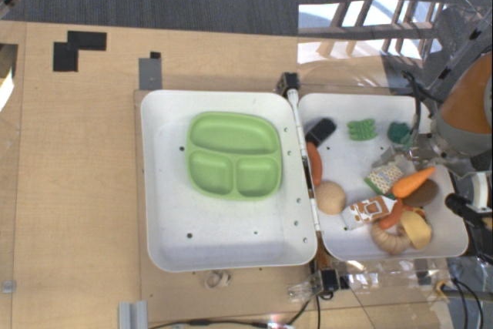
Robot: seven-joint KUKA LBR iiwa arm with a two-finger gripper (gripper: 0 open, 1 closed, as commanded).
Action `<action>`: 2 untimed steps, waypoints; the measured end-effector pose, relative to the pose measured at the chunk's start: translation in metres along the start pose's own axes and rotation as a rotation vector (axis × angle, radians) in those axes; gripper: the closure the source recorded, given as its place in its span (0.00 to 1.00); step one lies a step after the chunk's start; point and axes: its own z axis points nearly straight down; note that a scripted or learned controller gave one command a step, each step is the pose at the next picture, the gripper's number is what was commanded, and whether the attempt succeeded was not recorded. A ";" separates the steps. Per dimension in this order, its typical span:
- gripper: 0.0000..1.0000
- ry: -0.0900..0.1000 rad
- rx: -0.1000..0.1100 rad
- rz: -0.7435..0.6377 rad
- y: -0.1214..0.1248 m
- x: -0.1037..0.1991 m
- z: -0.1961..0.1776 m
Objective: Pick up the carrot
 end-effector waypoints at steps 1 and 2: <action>0.00 -0.006 -0.004 -0.205 -0.037 0.000 -0.002; 0.00 -0.011 -0.008 -0.468 -0.062 0.019 -0.003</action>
